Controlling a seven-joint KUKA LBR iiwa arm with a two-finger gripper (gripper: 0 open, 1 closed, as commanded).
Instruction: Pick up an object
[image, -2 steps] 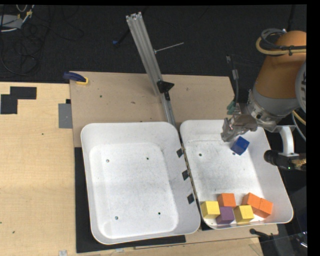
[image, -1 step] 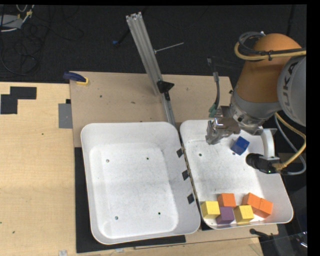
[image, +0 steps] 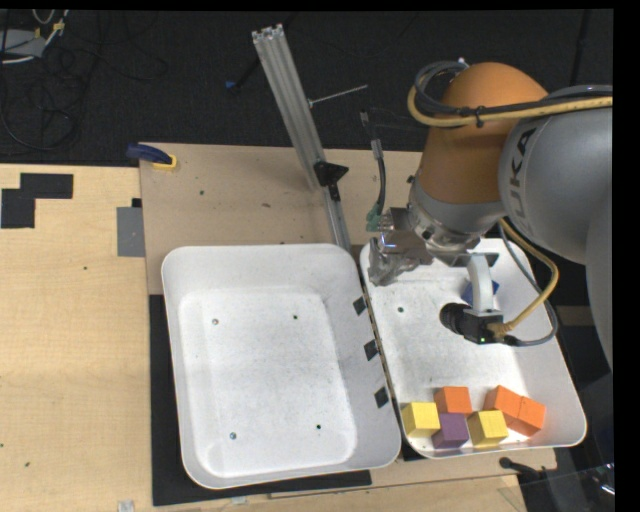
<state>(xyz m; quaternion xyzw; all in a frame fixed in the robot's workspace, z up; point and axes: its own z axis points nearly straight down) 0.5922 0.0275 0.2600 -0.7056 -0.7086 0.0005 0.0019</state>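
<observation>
Several small blocks lie huddled at the near end of the right bin (image: 420, 320): a yellow block (image: 421, 416), an orange block (image: 452, 399), a purple block (image: 452, 430), a second yellow block (image: 489, 427) and a larger orange block (image: 519, 409). My gripper (image: 385, 262) hangs over the far left corner of that same bin, close to the divide between the bins. It is well away from the blocks, and nothing shows in its grasp.
The left bin (image: 190, 270) sits beside the right one. A slanted metal rail (image: 300, 120) rises behind the bins. Black clips (image: 372, 348) line the shared edge. The arm's bulk and a cable (image: 480, 325) overhang the right bin's far half.
</observation>
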